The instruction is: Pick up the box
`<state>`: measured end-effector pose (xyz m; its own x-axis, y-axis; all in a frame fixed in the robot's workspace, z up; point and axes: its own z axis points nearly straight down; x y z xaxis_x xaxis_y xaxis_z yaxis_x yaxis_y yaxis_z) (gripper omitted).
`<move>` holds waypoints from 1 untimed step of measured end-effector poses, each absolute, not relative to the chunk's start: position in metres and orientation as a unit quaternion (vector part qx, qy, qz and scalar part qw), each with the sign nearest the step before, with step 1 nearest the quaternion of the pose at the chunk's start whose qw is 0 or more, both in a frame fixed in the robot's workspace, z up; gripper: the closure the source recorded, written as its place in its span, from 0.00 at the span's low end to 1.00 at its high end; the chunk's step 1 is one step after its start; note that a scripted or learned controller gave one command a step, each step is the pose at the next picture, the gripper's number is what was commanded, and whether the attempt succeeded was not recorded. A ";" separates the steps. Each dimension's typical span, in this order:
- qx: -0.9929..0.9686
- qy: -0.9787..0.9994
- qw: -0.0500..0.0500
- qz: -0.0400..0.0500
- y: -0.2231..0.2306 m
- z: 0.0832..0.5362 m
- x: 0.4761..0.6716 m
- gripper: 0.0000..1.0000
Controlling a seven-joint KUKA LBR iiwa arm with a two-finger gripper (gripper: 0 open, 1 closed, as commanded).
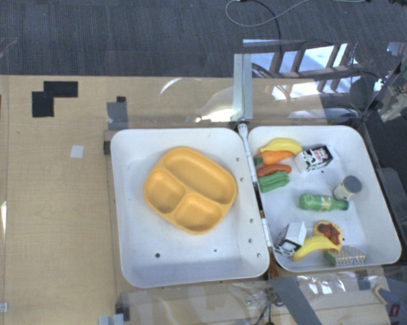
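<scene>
While the box [314,157] is lying in the right bin [374,185] just beside the carrot [276,169], any grasp is risking snagging that neighbour instead. How the jaws are standing, I cannot tell

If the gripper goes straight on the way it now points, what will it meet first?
Hard to tell: the gripper sits blurred at the right edge, outside the right bin. Straight down, it would probably meet the bench, not the box.
</scene>
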<state>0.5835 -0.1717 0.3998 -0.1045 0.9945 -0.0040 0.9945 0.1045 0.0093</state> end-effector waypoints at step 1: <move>0.744 0.668 0.003 0.002 -0.146 0.437 0.523 1.00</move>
<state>0.5230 -0.1462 0.4371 0.1072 0.9942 -0.0011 0.9942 -0.1072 0.0084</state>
